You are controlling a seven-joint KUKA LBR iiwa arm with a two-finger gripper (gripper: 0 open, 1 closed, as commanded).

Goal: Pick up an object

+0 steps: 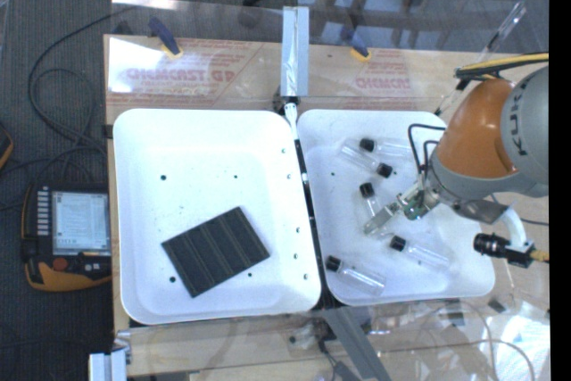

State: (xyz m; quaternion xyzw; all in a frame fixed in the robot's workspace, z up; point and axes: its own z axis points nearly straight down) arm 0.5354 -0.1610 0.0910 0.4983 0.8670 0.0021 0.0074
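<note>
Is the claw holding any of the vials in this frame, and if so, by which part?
Cannot be told. The claw is down in the right bin among the clear, black-capped vials, but the view is too small to show anything between its tips.

Red lettering, seen mirrored through the clear sheet [205, 71] at the back of the counter, seems to read "CHEMCAST GP", though reversed and faint, so the reading is unsure; a second red print of the same kind stands on the clear sheet to the right [384, 83], too blurred to spell out; dark letters on the grey arm's casing [535, 125] begin "KU", the rest cut off at the edge; the handheld pendant's screen [78, 221] on the floor shows lines too small to read.
</note>
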